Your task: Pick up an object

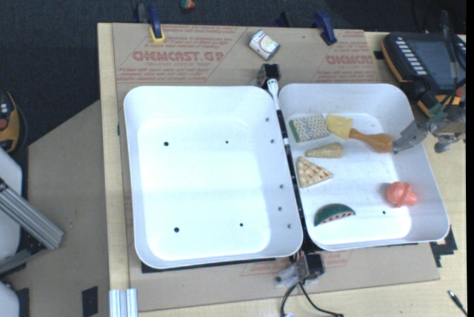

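Note:
The right bin (pixel 370 95) holds several small things. A yellow brush with a wooden handle (pixel 353 132) lies at the back, next to a green and white patterned piece (pixel 307 127). Below them are a tan oblong piece (pixel 324 152) and a pizza slice toy (pixel 312 172). Near the front wall lies a watermelon slice toy (pixel 334 214), and a pink lump (pixel 401 193) sits at the right. My gripper (pixel 406 140) reaches in over the bin's right wall, its tip just right of the brush handle's end. I see nothing held in it.
The left bin (pixel 200 104) stands beside the right one. On the bench behind the bins are a small white box (pixel 264 44) and two blue clamps (pixel 155 21) (pixel 324 27). A dark pendant (pixel 424 56) sits at the back right.

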Action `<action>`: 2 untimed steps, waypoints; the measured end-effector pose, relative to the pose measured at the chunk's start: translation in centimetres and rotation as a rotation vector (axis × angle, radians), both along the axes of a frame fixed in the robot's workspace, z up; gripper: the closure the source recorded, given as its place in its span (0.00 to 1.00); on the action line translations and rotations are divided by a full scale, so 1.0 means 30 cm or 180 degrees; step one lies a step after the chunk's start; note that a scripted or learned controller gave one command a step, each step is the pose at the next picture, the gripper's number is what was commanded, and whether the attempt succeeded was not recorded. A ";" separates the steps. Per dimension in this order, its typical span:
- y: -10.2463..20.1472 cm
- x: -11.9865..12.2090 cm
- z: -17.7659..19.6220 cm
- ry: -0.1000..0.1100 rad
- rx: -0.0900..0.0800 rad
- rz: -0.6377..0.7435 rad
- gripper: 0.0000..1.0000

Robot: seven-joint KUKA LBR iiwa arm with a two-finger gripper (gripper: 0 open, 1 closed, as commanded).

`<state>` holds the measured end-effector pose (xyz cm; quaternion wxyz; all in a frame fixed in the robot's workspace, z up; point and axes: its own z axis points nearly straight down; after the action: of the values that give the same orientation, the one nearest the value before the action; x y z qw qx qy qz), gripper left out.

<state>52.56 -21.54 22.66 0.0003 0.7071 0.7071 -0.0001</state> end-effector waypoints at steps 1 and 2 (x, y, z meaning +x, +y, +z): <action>0.110 0.019 -0.442 0.0042 0.0022 0.0009 0.00; 0.283 0.275 -0.477 -0.0005 0.0003 0.0025 0.00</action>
<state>60.82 -13.06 8.35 0.0005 0.7043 0.7099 0.0009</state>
